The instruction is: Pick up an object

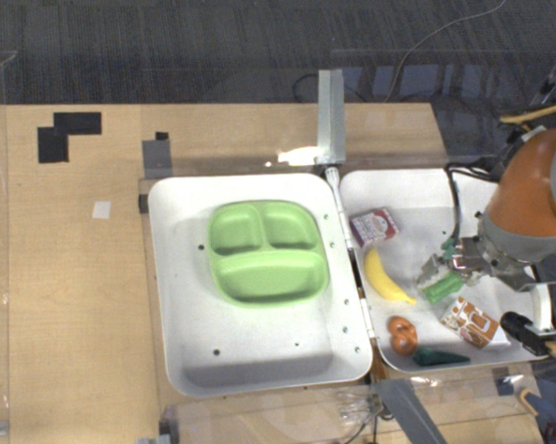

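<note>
Maroon packet [373, 226], label unreadable.

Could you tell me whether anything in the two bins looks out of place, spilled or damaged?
Nothing stands out. The green divided plate lies flat in the left bin. The banana, pink packet, orange-brown packet and other small items lie loosely scattered in the right bin, with nothing visibly spilled or broken.
</note>
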`<state>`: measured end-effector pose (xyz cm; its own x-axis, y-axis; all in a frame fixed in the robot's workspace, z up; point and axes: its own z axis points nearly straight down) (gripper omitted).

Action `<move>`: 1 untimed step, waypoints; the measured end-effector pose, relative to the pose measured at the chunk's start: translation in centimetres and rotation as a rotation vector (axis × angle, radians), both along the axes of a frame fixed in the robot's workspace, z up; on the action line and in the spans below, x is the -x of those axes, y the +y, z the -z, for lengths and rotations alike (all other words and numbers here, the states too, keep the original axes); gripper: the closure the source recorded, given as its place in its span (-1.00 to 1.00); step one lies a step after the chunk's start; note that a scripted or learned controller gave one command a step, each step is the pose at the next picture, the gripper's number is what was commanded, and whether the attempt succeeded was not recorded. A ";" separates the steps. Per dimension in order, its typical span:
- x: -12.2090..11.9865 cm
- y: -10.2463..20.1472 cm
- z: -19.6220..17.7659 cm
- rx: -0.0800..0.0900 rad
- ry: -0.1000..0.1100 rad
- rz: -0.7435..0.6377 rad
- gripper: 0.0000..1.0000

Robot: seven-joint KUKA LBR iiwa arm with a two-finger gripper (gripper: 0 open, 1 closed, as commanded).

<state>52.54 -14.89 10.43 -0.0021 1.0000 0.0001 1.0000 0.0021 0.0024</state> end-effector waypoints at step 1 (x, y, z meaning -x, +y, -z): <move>1.3 -0.2 1.2 0.003 -0.017 -0.101 -1.00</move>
<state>51.29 -15.09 9.26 -0.1028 0.9947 -0.0039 0.9945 0.1028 0.0197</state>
